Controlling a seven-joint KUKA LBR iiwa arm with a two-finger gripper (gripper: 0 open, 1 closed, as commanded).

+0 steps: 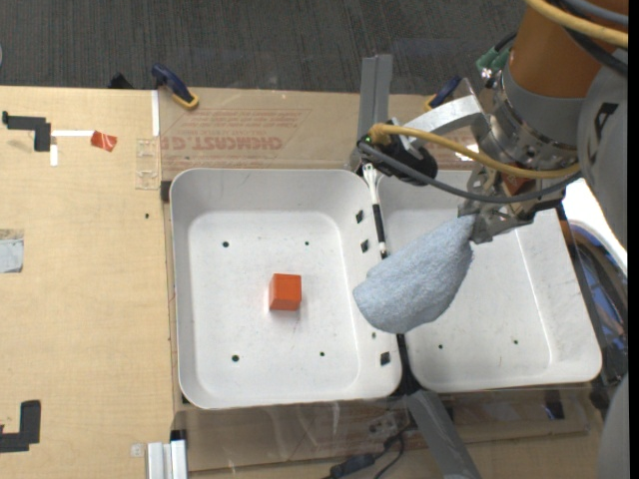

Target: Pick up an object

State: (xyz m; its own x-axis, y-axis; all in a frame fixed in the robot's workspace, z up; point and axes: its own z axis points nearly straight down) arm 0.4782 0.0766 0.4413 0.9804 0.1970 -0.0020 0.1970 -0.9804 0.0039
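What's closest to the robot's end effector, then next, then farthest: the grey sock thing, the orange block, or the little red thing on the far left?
1. Grey cloth: hanging from the end effector, over the bins' divide.
2. Orange block: in the left bin.
3. Small red piece: far left, on the bench.

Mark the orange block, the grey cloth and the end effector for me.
orange block (286,291), camera view, its top face.
grey cloth (414,282), camera view, middle of its hanging bulk.
end effector (486,226), camera view, at the tips gripping the cloth's top.
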